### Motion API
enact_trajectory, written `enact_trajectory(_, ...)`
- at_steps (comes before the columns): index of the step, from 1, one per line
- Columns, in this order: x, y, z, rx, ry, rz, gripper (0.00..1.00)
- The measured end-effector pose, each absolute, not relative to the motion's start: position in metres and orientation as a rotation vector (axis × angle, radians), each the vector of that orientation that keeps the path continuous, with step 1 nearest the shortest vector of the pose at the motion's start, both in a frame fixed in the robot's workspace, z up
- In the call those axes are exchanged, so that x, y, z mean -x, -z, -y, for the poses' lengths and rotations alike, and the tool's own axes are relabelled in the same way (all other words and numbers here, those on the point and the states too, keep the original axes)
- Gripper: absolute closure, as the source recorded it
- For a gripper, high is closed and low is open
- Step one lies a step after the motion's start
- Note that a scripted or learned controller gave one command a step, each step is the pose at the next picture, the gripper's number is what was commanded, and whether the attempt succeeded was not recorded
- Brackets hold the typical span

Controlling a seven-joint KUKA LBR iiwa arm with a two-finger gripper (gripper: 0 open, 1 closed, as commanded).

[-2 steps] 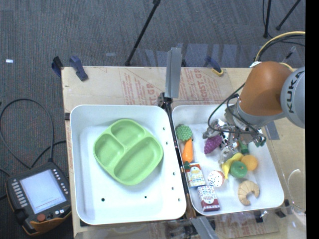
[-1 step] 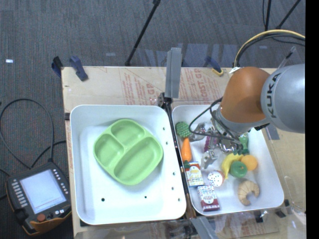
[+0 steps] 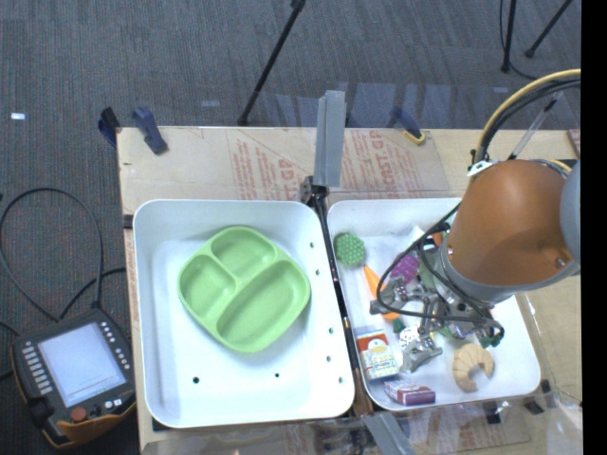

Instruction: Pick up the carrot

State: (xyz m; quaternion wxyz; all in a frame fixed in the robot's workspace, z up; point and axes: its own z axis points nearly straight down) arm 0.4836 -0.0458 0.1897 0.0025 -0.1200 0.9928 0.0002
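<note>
Two shallow white plastic bins sit side by side on the bench, glossy and round-cornered. The left bin [image 3: 152,254], at centre-left of the frame, carries a matte green divided plate [image 3: 245,287] with three moulded compartments, lying at a tilt across the floor of the bin.

Over in the right bin [image 3: 531,373], the arm comes in from the right edge, its big smooth orange band [image 3: 507,226] dominating the middle-right of the frame. Below it, the gripper [image 3: 427,335] hangs among black cables and metal parts over the middle of the bin; whether its jaws are apart or together, I cannot tell from this angle.

The carrot [image 3: 374,281], a small tapered orange piece, lies near the bin's left wall, just below a bumpy green ball [image 3: 349,248] and just left of the gripper's cabling. A purple item [image 3: 406,266] peeks out beside the cables.

Lower down: a small box with orange and white print [image 3: 377,356], a flat red-and-white packet [image 3: 410,392] near the front rim, and a curved tan croissant-shaped piece [image 3: 470,366] at lower right.

A pendant with a pale screen [image 3: 76,373] rests on the carpet at lower left.
</note>
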Motion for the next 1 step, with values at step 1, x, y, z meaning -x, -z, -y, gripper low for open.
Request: enact_trajectory(1, -0.5468, -0.0927, 0.0833, 0.265, -0.001, -3.119, 0.0)
